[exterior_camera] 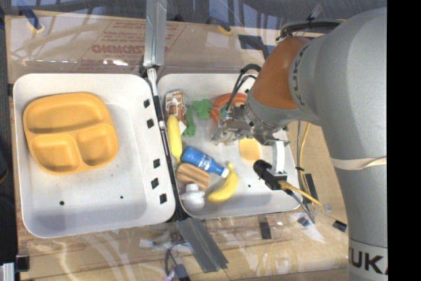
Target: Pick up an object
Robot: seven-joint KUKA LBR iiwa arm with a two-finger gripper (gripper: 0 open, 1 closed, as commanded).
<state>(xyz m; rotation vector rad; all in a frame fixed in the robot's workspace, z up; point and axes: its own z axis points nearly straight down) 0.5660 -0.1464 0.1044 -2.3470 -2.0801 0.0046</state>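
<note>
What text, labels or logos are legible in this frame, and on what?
"UKA", first letter cut off: arm base.
"CHEMCAS...", red and blurred, rest unreadable: sheet behind the bins.
Packet and blue bottle: print too small to read.

Counted two white bins on the desk: a left bin (85,204) and a right bin (197,85). Tallied one yellow divided tray (69,131). Found two bananas: one banana (173,136) and a second banana (224,188). Noted one blue bottle (199,159), one brown roll-like piece (191,174), one small white item (192,193), one green item (200,108), one pale orange slab (248,149) and one printed packet (174,102). Made out perhaps one red-orange item (231,101), half hidden.
</note>
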